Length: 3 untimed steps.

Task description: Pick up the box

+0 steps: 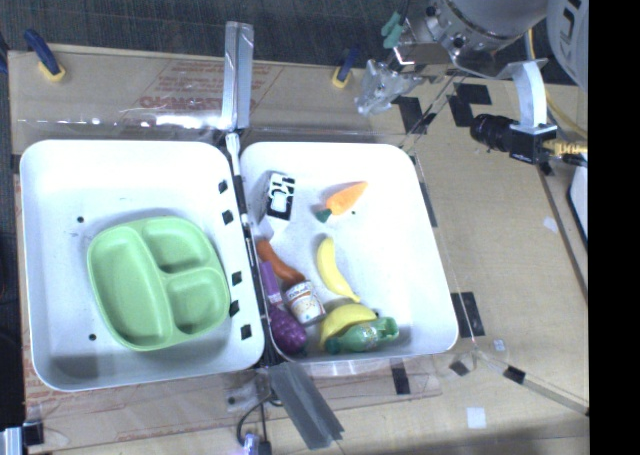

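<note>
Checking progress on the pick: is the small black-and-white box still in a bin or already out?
In. The small black-and-white box rests on the right white bin's floor near its left wall, apart from the gripper.
</note>
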Motion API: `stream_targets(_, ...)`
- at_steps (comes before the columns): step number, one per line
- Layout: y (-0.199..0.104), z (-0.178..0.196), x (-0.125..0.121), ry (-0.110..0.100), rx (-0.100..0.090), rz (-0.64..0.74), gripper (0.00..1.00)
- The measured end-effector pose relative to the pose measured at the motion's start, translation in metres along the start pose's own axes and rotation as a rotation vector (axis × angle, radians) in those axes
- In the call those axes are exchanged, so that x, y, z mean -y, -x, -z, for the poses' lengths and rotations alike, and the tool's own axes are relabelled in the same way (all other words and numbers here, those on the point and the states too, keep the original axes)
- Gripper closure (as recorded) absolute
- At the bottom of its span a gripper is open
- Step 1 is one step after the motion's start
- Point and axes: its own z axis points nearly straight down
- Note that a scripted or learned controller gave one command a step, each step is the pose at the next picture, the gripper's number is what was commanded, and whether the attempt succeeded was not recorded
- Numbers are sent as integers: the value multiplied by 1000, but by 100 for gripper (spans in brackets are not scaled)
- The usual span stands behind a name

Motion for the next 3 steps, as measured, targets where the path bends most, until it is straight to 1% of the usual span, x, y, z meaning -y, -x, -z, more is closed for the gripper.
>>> stream_targets(1,-1,11,-1,1,1,8,100)
stream_targets(2,-2,-91,-28,-3,2,172,100)
stream_targets(3,-59,-172,-43,-4,1,158,100)
